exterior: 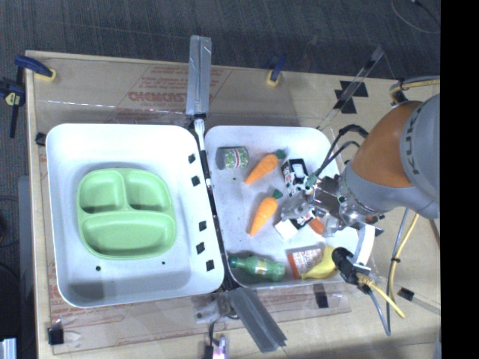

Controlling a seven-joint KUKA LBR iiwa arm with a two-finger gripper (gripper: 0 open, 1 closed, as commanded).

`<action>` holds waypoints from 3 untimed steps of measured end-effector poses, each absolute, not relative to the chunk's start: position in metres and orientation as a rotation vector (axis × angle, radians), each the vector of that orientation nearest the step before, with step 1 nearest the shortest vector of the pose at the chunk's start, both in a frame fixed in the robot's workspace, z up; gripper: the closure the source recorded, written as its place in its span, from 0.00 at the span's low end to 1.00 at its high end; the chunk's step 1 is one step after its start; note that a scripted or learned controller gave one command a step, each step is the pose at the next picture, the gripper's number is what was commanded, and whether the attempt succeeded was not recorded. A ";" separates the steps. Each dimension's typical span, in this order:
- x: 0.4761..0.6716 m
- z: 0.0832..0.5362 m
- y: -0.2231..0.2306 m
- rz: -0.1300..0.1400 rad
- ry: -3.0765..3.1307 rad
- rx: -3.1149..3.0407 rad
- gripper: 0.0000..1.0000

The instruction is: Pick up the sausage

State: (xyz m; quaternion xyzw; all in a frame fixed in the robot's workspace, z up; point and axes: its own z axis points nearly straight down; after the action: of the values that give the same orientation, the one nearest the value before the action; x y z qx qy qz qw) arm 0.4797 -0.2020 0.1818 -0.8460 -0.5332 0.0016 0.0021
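The sausage is most likely the small reddish-orange piece in the right bin, towards its right wall and a little nearer than the middle. Only a short stub of it is visible, rounded and glossy. The rest is hidden under the wrist hardware, so its length and lie are hard to judge.

The pincer hangs low just left of it, over a white block. Dark cabling and brackets crowd the tip, so I cannot tell whether it is released or clenched, and nothing can be seen gripped in it. Its low position in that spot suggests a reach into the cluttered right half of the bin, but it sits beside the sausage rather than squarely over it.

Two carrots lie left of the pincer, one further away and one nearer, both slanted. A can lies on its side in the far left corner. Along the near wall lie a bottle, a packet and a banana, probably pushed there by the slope of the bin.

The arm comes in from the right. The left bin holds a green tray, well apart from all this. Both bins sit on the surface.
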 end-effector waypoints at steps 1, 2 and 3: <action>0.513 0.161 -0.174 0.003 -1.825 -2.554 0.00; 0.476 0.182 -0.203 0.004 -1.754 -2.600 0.00; 0.502 0.222 -0.181 0.003 -1.586 -2.709 0.00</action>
State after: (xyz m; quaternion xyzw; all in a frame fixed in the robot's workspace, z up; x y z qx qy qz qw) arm 0.5024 -0.1809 0.2219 -0.8630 -0.5053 0.0011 0.0012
